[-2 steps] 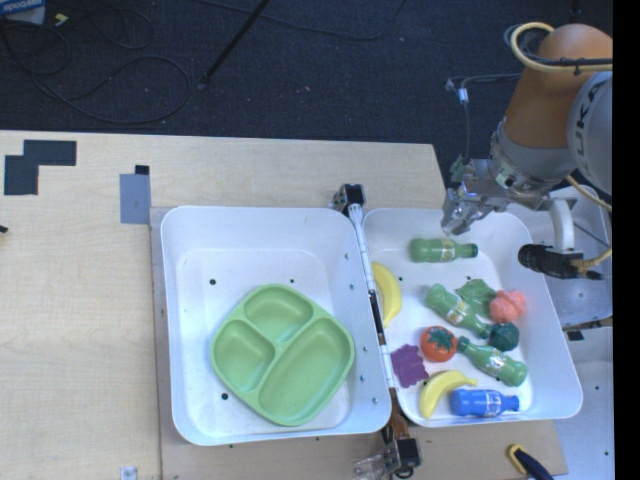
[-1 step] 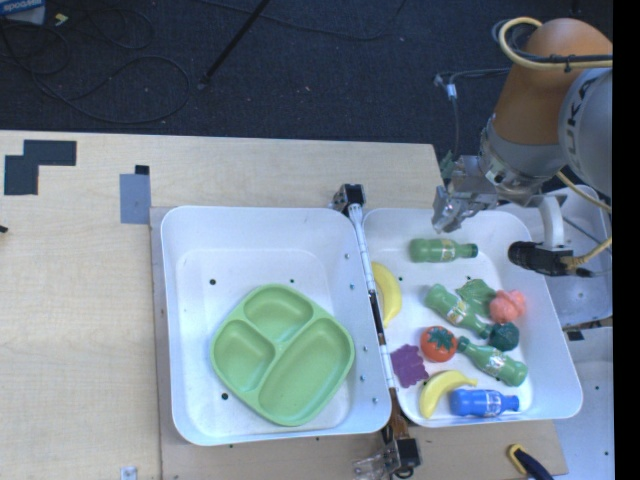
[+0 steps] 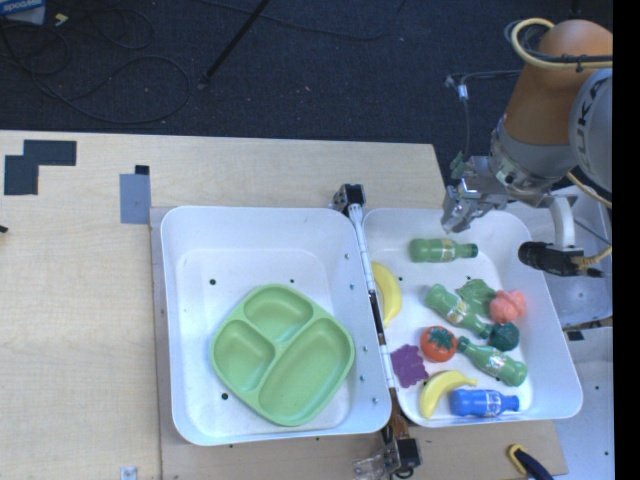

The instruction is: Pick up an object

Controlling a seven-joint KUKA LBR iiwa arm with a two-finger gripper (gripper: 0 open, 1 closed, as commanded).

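The right bin [image 3: 555, 368] holds several small toys: a green bottle [image 3: 441, 251] lying near its far edge, a second green bottle [image 3: 453, 306], a third green bottle [image 3: 495, 360], a tomato [image 3: 438, 343], a pink piece [image 3: 508, 305], a purple piece [image 3: 408, 364], a yellow banana [image 3: 443, 388], another banana [image 3: 386, 292] at the left wall, and a blue bottle [image 3: 483, 402]. My gripper [image 3: 458, 214] hangs over the bin's far edge, just above and behind the first green bottle. Nothing shows between its fingers.
The left bin [image 3: 190, 268] bears a green divided plate [image 3: 283, 352]. A black clamp [image 3: 350, 198] sits at the far end of the ridge between the bins. The grey arm with its orange band [image 3: 558, 63] comes in from the upper right.
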